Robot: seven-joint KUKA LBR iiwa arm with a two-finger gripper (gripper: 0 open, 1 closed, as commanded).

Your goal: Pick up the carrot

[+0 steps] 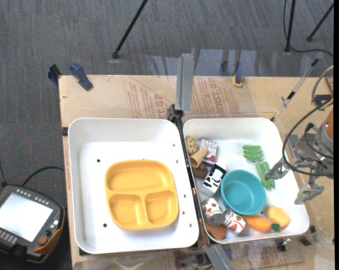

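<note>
The carrot (258,224) is a short orange piece lying at the front of the right bin (232,125), between a small can (234,222) and a yellow corn cob (279,215). My gripper (291,183) hovers over the bin's right rim, up and to the right of the carrot. It is open, with one finger near the green bean and the other near the rim. Nothing sits between the fingers.
A teal bowl (243,192) sits just behind the carrot. Green peas (252,151), a green bean (263,173), a second can (213,210), a black-and-white box (214,177), an ice cream cone (198,156) and a cookie (190,144) share that bin. The left bin (85,151) holds a yellow divided plate (141,194).
</note>
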